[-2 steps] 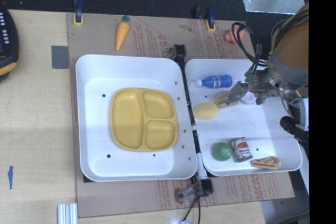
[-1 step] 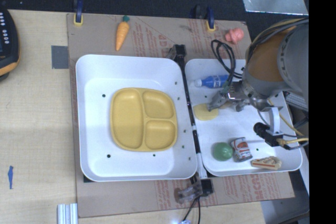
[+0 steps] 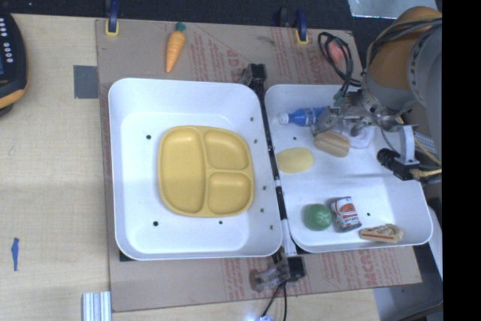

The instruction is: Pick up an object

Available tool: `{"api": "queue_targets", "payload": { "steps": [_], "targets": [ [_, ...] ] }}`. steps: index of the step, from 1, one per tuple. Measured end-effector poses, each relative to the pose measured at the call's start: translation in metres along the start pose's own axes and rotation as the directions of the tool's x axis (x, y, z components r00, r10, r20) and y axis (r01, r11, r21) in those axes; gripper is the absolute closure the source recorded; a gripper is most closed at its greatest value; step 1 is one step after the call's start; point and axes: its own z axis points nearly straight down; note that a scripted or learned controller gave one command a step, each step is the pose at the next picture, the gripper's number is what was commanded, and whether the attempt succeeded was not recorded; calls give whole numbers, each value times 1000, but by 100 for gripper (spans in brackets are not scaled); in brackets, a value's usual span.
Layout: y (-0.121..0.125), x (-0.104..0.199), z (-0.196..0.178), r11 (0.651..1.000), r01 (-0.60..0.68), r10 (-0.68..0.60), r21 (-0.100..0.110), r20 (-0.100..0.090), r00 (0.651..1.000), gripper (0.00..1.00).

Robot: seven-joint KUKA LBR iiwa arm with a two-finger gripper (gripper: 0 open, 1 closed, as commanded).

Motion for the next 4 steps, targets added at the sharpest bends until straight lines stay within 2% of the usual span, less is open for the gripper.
{"api": "queue_targets", "payload": {
  "steps": [1,2,3,4],
  "targets": [
    [-48,-7,1,1000,-3,3,10,-3,1000,0],
    [-8,-46,0,1000,0,0,0,0,1000,0],
    [-38,-3,1,1000,1,-1,9,-4,1000,0],
    [-36,-6,-10,1000,2,-2,6,-2,1000,100]
  ]
}}
